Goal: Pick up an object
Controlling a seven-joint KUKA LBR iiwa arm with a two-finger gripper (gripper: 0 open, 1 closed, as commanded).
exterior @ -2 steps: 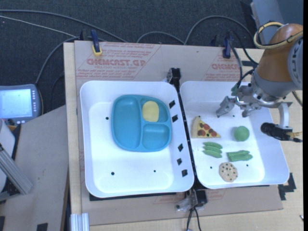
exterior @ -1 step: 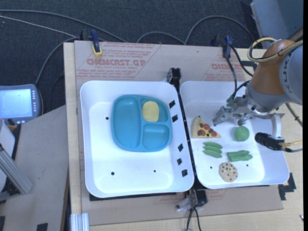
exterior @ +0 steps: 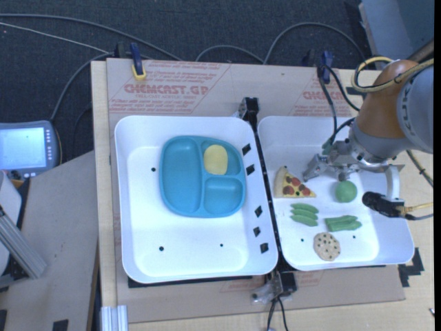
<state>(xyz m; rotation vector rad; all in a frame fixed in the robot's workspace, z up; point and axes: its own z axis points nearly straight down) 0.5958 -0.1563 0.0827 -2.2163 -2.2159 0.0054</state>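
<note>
The pick looked barely begun: the gripper [exterior: 333,169], fingers spread and holding nothing, hovered at eleven o'clock of the green ball [exterior: 346,191].

Grey arm [exterior: 413,109] — orange band above the wrist — yellow cable looped alongside.

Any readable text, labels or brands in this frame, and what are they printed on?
"CHEMCAST GP" in red, on the brown protective sheet behind the left bin.
The same red print repeats on the sheet behind the right bin; cables cover part of it.
The handheld screen at far left: too blurred to read.
</note>
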